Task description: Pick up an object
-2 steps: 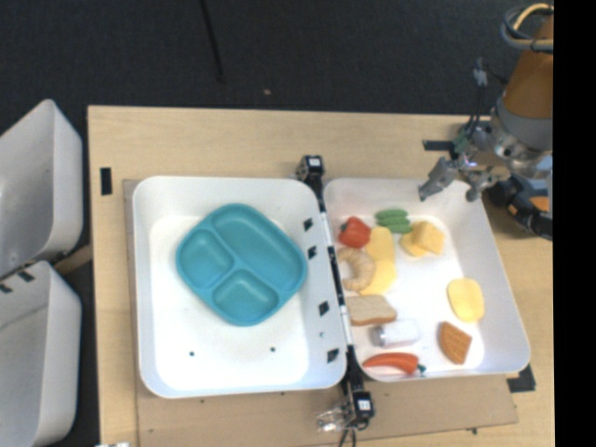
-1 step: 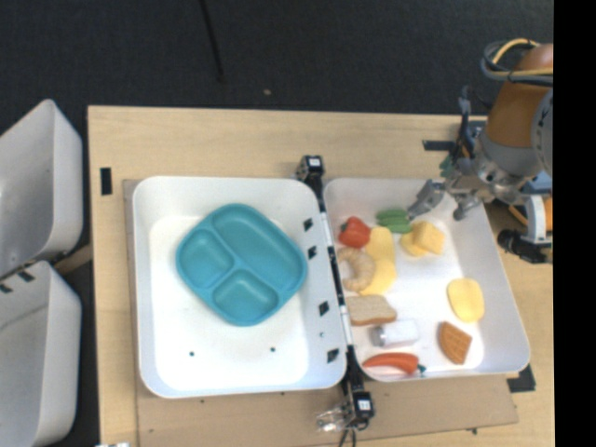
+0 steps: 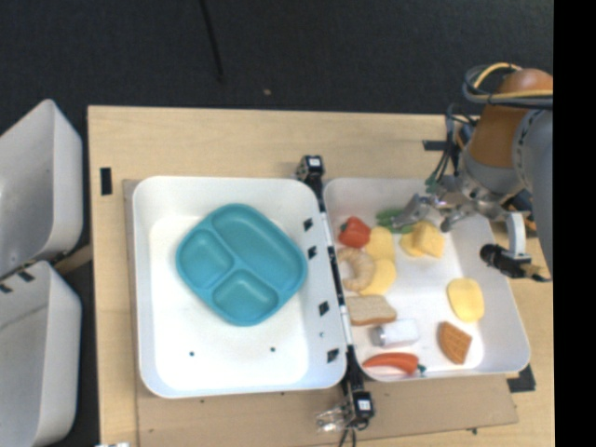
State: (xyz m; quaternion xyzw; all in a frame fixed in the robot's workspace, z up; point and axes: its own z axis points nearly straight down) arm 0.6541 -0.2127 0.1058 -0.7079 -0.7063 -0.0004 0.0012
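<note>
Bearing two white bins (image 3: 149, 250), tan wooden bench (image 3: 112, 147), dark floor (image 3: 279, 35)

Robotics lab, plywood bench (image 3: 279, 138) on dark floor, two white bins (image 3: 149, 343) left of the gripper (image 3: 434, 209), toy food, grey-orange arm (image 3: 503, 138)

a tray (image 3: 241, 264) in the left bin (image 3: 149, 343), food pieces (image 3: 377, 273) in the right bin (image 3: 498, 343).

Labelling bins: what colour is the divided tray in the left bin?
Teal blue: the divided tray shows best in the camera view, lying in the left bin.
</note>
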